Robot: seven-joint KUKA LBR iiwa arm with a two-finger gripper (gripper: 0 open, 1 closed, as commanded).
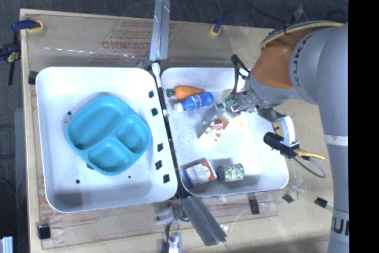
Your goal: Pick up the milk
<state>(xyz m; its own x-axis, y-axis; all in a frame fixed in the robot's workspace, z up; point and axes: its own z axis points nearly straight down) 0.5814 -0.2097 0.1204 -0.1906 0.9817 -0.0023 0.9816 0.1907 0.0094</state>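
The milk, a small carton with a blue-and-white printed face and an orange patch (199, 173), lies on its side near the front wall of the right-hand shallow white bin (269, 178), untouched and well apart from the gripper. Just beside the carton, on the side toward the arm, lies a short green-labelled can with a silvery end (231, 172), also on its side and close enough that the two nearly touch. Farther back from the carton, about mid-bin, sits a crumpled silvery packet with red and white print (214, 128). Beyond that, toward the bin's back wall, a small blue plastic bottle with a white cap (196, 102) lies tilted, and touching it on its far side is an orange carrot-shaped toy with a green tip (186, 92). The two-finger gripper (234, 103) hangs over the back right part of this bin, well away from the carton and just beside the blue bottle's far end; the wrist and cables crowd around it, and I cannot tell how its tips stand. Above it rises the grey arm with its orange band (278, 65), reaching in from the right. Across the dividing wall from the carton, the left-hand shallow white bin (53, 186) holds a light blue plastic plate with three compartments (109, 133), lying flat near its middle.
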